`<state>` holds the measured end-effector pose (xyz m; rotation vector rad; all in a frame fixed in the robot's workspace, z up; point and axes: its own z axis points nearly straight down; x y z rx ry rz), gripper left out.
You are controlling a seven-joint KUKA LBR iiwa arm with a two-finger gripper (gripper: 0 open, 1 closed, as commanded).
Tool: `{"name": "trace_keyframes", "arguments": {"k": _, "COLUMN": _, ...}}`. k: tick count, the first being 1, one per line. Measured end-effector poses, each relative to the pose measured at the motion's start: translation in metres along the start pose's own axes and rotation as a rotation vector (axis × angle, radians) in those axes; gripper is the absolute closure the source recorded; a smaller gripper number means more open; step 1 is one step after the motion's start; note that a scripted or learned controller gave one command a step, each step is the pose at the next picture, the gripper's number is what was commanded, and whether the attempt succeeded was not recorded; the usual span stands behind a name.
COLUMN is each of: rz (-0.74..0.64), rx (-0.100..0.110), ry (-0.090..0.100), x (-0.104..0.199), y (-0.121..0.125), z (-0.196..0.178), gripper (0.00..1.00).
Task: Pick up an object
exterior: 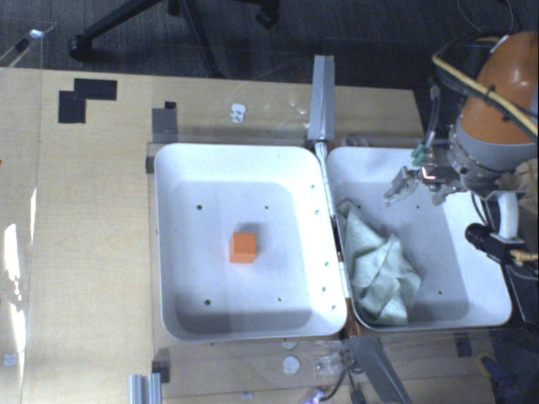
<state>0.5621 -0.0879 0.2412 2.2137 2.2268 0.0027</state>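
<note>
inside, orange cube [243, 247] in left bin [181, 310], crumpled cloth [379, 269] in right bin [488, 310], gripper [418, 181] spread wide, holding nothing

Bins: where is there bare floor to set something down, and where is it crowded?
Left bin: bare floor all around the orange cube at its middle. Right bin: crowded along the divider by the crumpled cloth; bare floor between the cloth and the arm-side wall, below the gripper.

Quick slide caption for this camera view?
End effector above right bin holding a crumpled cloth; orange block in left bin.
</note>
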Motion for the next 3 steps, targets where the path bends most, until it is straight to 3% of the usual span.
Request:
{"name": "trace_keyframes", "arguments": {"k": 1, "rz": -0.004, "rx": -0.004, "ry": 0.000, "x": 0.001, "y": 0.001, "z": -0.011, "gripper": 1.00}}
{"name": "trace_keyframes", "arguments": {"k": 2, "rz": -0.006, "rx": -0.008, "ry": 0.000, "x": 0.002, "y": 0.003, "z": -0.022, "gripper": 1.00}}
{"name": "trace_keyframes", "arguments": {"k": 3, "rz": 0.008, "rx": -0.003, "ry": 0.000, "x": 0.024, "y": 0.049, "z": -0.085, "gripper": 1.00}}
